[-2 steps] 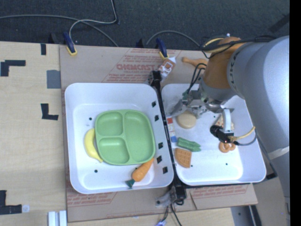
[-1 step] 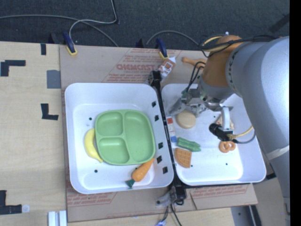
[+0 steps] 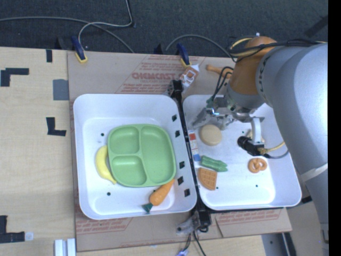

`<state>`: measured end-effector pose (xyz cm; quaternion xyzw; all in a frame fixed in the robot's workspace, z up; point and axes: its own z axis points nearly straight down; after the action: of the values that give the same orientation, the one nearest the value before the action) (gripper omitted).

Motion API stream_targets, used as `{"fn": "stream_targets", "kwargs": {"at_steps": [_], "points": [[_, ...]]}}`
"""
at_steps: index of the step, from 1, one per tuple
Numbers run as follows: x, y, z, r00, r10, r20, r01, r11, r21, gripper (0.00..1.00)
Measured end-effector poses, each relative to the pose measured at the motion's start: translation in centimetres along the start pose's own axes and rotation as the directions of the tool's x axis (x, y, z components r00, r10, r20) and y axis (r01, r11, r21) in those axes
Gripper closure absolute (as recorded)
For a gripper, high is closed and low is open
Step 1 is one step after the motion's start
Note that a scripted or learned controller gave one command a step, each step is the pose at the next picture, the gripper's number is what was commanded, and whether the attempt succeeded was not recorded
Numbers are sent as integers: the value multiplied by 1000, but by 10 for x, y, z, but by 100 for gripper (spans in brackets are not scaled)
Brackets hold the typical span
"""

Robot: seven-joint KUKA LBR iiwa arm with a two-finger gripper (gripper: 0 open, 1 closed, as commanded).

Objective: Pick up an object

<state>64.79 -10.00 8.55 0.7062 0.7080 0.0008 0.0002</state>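
Bun-shaped tan toy [image 3: 211,135] is the piece you're looking at nearest the claw; it is lying in the right bin [image 3: 277,193], toward that bin's upper left, close to the divider between the two bins. Your gripper [image 3: 217,113] is hanging just above and beside it, reaching in from the right under the orange band of the arm [image 3: 298,89]. You cannot tell from this angle whether the claw is wide or narrow, and nothing is visibly sitting between its fingers. Elsewhere in the right bin you are seeing a green pea pod [image 3: 214,163], a waffle-patterned orange piece [image 3: 207,178] just below it, and a small pretzel [image 3: 257,165] well apart to the right. In the left bin [image 3: 85,116] a green divided plate [image 3: 141,154] is lying flat, with a banana [image 3: 103,164] tucked against its left edge and a carrot [image 3: 160,194] touching its lower right corner.
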Motion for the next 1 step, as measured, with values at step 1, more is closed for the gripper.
{"fn": "stream_targets", "kwargs": {"at_steps": [1], "points": [[5,-20,0,1000,2,3,-2,1000,-1,0]]}}
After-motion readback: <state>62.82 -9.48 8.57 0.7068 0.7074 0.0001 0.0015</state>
